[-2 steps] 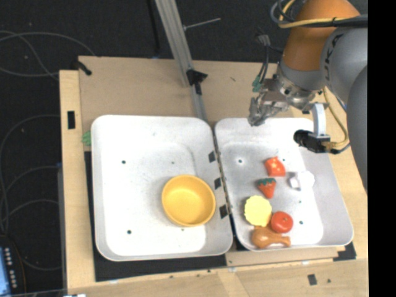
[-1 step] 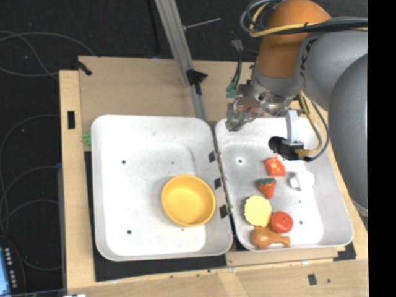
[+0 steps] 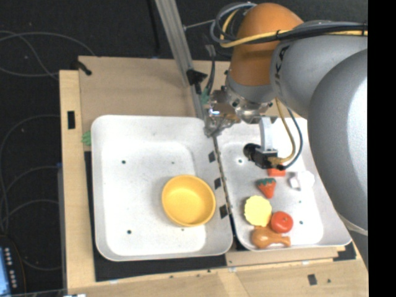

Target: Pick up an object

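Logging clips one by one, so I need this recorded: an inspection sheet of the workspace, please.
Surface: left bin and right bin, side by side on bench.
Job's things: bowl in left bin; strawberry, disc, tomato, drumstick in right bin.
Clutter: nothing seen.
Grippers: hand over the bins' shared edge, far end; nothing seen in it.
Cables: cables looped on arm; wires on floor, left.
Surroundings: dark floor, metal strut behind bench.

The view-left white bin [image 3: 136, 153] abuts the view-right white bin [image 3: 307, 223] on a tan bench [image 3: 124, 85].
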{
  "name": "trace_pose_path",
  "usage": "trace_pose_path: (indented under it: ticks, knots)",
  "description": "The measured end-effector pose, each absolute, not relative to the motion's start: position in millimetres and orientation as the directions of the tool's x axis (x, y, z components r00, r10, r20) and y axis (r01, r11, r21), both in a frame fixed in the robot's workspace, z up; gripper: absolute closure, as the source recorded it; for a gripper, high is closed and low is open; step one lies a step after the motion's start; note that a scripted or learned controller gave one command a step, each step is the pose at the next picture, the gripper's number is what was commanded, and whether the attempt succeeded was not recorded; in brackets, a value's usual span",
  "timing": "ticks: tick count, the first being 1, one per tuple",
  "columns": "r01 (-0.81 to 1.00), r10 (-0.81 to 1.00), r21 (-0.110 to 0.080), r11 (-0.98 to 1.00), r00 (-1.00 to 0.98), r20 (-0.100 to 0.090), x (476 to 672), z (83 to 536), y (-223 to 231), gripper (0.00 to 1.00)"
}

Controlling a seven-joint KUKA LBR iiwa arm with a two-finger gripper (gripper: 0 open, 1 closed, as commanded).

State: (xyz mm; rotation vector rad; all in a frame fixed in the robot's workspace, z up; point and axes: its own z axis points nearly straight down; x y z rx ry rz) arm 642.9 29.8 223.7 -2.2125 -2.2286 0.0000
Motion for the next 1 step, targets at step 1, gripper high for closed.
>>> trace_pose_path:
  ticks: [1]
  knots:
    - [1.0, 1.0, 0.002, 0.008, -0.008, 0.003, 635.0, 241.0, 75.3, 1.0]
